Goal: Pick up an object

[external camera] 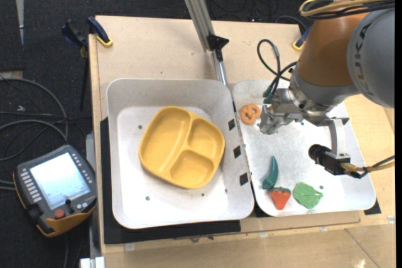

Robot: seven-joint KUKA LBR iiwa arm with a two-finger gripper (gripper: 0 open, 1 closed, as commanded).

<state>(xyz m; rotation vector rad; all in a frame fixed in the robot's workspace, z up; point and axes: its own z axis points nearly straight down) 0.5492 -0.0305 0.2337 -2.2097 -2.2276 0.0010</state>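
Observation:
The right bin (292, 150) holds an orange pretzel-shaped piece (250, 113) near its far left corner. Along its near side lie a teal pepper (271, 174), a red strawberry (281, 198) and a green leafy piece (307, 195). My gripper (269, 123) hangs low over the right bin, just right of the orange piece and well behind the other three. The wrist above it hides its tips. I see nothing held in it.
A yellow three-part plate (182, 146) lies in the left bin (119, 135). A black fitting with a cable (326, 159) juts out over the right bin's right side. A slanted metal pole (196, 0) crosses the back of the bench, and a teach pendant (55, 188) lies on the floor at left.

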